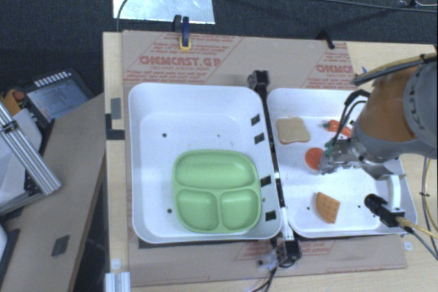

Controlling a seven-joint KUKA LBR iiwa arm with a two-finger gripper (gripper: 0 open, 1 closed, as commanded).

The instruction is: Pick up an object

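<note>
- Your gripper [327, 165] is low in the right bin [299, 189], on the end of the arm [390, 113] that leans in from the right edge of the tabletop [113, 72].
- Just to its left lies a red round piece [313, 158], which looks like the thing you are after. Its right edge sits at the gripper's tip or under it, and you cannot see which.
- The wrist hides the tip, so you cannot tell whether the gripper is apart, together or clamped on anything. Do not count the red piece as held.
- The bin's other pieces lie spread apart, each with room around it: a tan slice [293, 130] towards the back left, a small orange piece [332, 125] beside the arm at the back, and an orange wedge [328, 206] near the front wall.
- That spacing probably helps you, since a close on the red piece should not catch a neighbour.
- The left bin [205, 113] holds a green divided plate [215, 189], well apart from the gripper and likely no part of this try.
- Judging from the low pose, you are at the grasp itself. The risk is the flat round piece sliding off sideways.
</note>
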